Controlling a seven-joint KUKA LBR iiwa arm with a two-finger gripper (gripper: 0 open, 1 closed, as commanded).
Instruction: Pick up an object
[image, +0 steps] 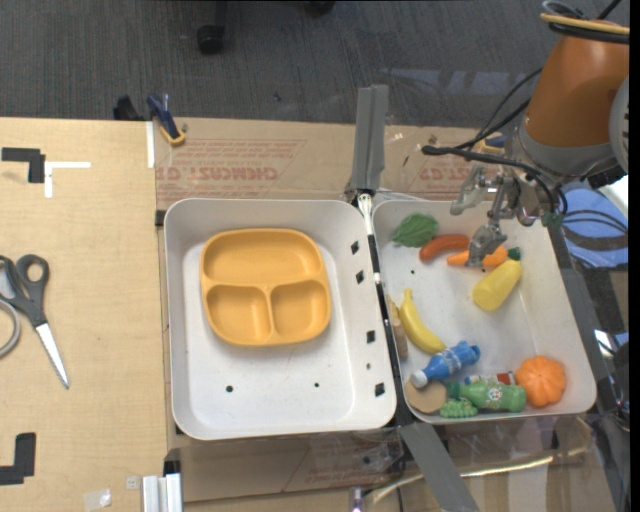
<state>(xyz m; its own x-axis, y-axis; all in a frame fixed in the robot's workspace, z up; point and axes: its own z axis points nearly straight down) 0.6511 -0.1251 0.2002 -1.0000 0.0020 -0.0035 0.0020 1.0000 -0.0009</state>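
Note:
The right bin holds several toy foods. Near its far edge lie a green leafy piece, a long orange carrot and a short orange carrot. A yellow lemon-like piece lies just in front of them. A banana rests by the left wall. At the near edge are a blue bottle, a green toy, a tan disc and an orange tangerine. My gripper hangs low over the short carrot, right of the long one.
The left bin carries a yellow divided plate. Scissors lie on the bench at the far left, and a blue clip sits at the back. A grey divider post stands between the bins.

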